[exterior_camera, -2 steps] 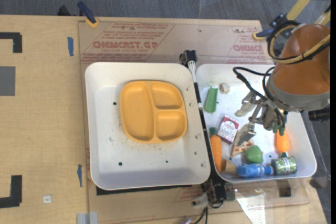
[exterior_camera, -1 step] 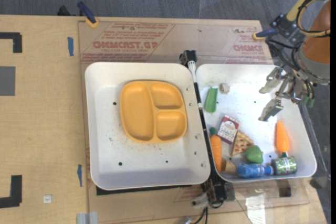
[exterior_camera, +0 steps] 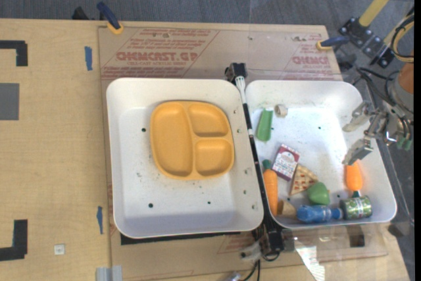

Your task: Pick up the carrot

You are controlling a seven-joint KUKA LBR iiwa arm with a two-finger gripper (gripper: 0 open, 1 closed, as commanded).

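Lengthwise, carrot (exterior_camera: 270, 189) runs near-to-far (thick end farther) along right bin's (exterior_camera: 329, 94) left wall.

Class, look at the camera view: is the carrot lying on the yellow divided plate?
No. The carrot lies in the right bin, against its left wall, while the yellow divided plate sits in the left bin.

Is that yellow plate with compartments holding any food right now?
Empty. The yellow three-compartment plastic plate in the left white bin shows bare sections, with nothing lying in them.
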